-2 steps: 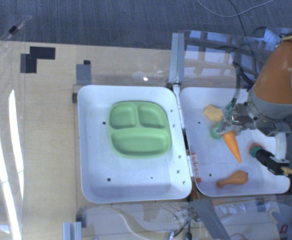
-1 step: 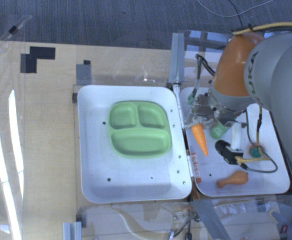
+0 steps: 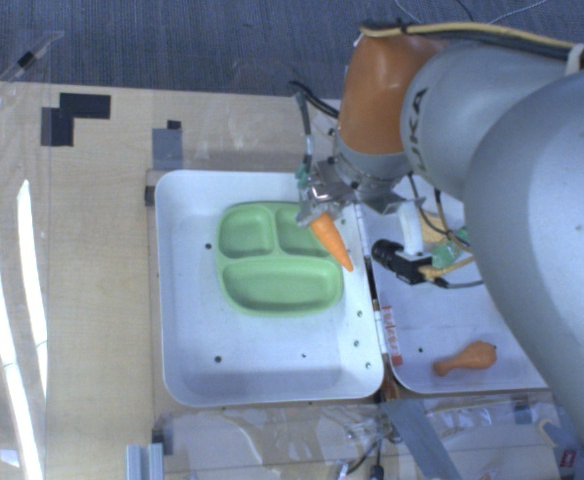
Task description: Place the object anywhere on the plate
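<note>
The gripper (image 3: 317, 200) hangs over the right edge of the green plate (image 3: 277, 260), its jaws closed on the thick end of an orange carrot (image 3: 330, 239) whose tip points down toward the plate's right rim. The three-part plate lies in the left bin (image 3: 192, 298), toward its far right corner. In the right bin (image 3: 452, 328), a tan drumstick (image 3: 466, 359) lies near the front edge.

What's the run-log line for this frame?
gripper: shut on carrot | carrot: over right edge of green plate | plate: in left bin | chicken leg: right bin
</note>
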Motion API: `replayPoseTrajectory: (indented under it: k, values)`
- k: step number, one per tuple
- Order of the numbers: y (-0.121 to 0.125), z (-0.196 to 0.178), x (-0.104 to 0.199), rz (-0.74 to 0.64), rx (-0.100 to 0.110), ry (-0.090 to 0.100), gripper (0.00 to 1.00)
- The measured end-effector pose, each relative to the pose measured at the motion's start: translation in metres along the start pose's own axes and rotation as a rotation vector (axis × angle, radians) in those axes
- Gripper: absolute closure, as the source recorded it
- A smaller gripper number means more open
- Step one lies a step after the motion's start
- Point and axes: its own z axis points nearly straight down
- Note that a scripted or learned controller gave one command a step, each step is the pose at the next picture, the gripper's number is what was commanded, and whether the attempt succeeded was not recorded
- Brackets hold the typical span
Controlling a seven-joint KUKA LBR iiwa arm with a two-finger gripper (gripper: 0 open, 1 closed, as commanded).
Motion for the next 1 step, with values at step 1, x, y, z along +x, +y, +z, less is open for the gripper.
replayPoseTrajectory:
  k: [1]
  values:
    - [0.0,-0.0002,-0.0001,0.0,0.0,-0.001,0.0]
